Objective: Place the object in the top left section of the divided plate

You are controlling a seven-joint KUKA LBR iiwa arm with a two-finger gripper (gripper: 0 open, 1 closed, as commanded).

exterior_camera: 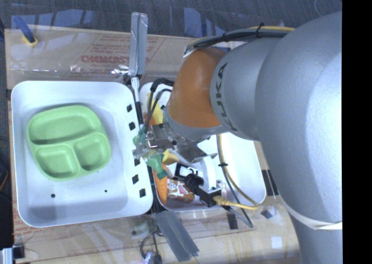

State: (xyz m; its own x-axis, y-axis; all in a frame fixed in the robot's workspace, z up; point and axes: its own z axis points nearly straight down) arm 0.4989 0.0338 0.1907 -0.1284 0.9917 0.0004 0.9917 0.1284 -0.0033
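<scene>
Two white bins are sitting side by side on the counter, and all the action is crowding into the right bin (256,167). The KUKA arm (279,82) is leaning in from the right, its orange band hanging over the pile of small objects (174,181) — something orange, something green, a brown packet — heaped at that bin's near left corner. The gripper (152,146) is working low at the bin's left wall, right among those pieces; whether it is spread or closed on anything, nobody can tell from up here, the wrist is masking it. No single object is showing clearly as the chosen one. The green divided plate (68,139) is waiting in the left bin (87,204), directly to the gripper's left across the shared wall. Its top left section, the long one, is lying along the far edge, so the carry looks like a short sideways hop leftward and slightly away.
</scene>
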